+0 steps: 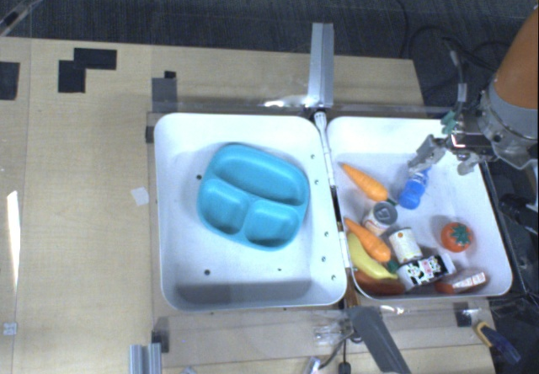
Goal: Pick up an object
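- While I watch from the camera view, the gripper (445, 147) hangs over the upper right of the right bin (498, 221), its fingers apart: one grey finger (424, 153) slants down to the left, the other sits near the right wall.
- Nothing lies between those fingers, so I count no object as held. The nearest candidate is the blue bottle (413, 193), lying just below the left finger; whether they touch I cannot tell.
- My first worry: that finger seems to be over the bottle's top end, not astride it. If the jaws close from here, I judge it would nudge the bottle away and shut on air.
- Second worry: the bottle looks rounded and lies on smooth plastic, so a glancing press could roll it toward the upper carrot (365, 182) or the small grey round thing (384, 214).
- Third: the lower part of the bin is crowded, with a lower carrot (372, 242), banana (364, 259), tomato (456, 235) and a white can (403, 243) near or against one another, so a descent there risks pinching two things or jamming on one.
- The left bin (177, 221) holds only a blue divided tray (251, 195), well apart from the gripper, too broad and flat for an easy pinch, I think.
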{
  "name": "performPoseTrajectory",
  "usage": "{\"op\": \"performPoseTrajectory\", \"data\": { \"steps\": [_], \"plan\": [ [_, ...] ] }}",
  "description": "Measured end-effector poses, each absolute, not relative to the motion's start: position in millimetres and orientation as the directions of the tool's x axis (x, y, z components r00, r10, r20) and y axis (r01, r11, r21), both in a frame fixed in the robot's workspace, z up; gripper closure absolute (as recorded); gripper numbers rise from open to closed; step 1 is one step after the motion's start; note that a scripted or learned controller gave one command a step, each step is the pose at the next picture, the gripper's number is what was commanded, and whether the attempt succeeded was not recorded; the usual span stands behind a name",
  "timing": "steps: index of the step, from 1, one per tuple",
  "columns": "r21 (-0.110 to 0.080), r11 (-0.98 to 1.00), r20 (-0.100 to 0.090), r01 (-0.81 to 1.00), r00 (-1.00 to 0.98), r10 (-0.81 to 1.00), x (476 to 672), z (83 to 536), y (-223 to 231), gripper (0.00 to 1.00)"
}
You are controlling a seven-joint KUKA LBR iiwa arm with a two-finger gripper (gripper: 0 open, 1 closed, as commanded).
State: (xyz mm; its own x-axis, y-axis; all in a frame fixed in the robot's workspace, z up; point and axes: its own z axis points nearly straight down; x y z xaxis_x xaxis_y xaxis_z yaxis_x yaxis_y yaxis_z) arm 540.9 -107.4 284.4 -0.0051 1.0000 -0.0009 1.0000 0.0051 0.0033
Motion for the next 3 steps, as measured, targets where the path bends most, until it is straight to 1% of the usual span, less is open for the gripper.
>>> {"op": "performPoseTrajectory", "data": {
  "steps": [1,2,3],
  "plan": [
    [0.040,-0.073,-0.010,0.997,0.073,0.997,608.5,116.3,-139.3,0.00],
    [0.009,-0.192,0.000,0.981,0.192,0.981,580.3,88.7,-179.4,0.00],
    [0.017,-0.190,0.003,0.982,0.190,0.982,583.2,101.0,-177.5,1.00]
  ]
}}
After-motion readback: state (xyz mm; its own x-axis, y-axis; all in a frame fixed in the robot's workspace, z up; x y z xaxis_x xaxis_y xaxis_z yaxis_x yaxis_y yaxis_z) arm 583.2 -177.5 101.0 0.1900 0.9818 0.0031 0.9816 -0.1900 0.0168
